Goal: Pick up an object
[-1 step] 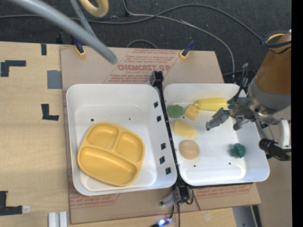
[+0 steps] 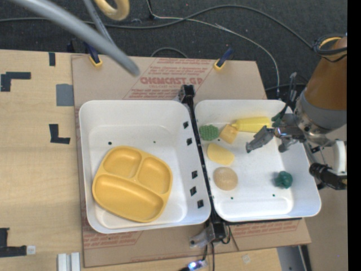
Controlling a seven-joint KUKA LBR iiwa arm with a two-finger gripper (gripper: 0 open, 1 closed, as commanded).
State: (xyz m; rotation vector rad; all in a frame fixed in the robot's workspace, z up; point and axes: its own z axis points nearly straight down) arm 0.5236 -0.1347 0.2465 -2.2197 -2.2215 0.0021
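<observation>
The right white bin (image 2: 299,208) holds several small items. A long yellow piece (image 2: 252,123) lies at the back, with a small yellow chunk (image 2: 228,133) and a green bumpy ball (image 2: 209,132) to its left. Nearer the front are a pale yellow oval (image 2: 220,153), a beige round piece (image 2: 225,178) and a teal lump (image 2: 284,179). My gripper (image 2: 266,145) hangs over the bin's middle right, just in front of the long yellow piece. It is open, with nothing between its fingers (image 2: 255,141).
The left white bin (image 2: 90,117) holds a yellow divided plate (image 2: 133,182). A black divider (image 2: 194,151) runs between the bins. Both rest on a cardboard sheet (image 2: 163,78) clamped at the back. Cables cross the dark floor behind.
</observation>
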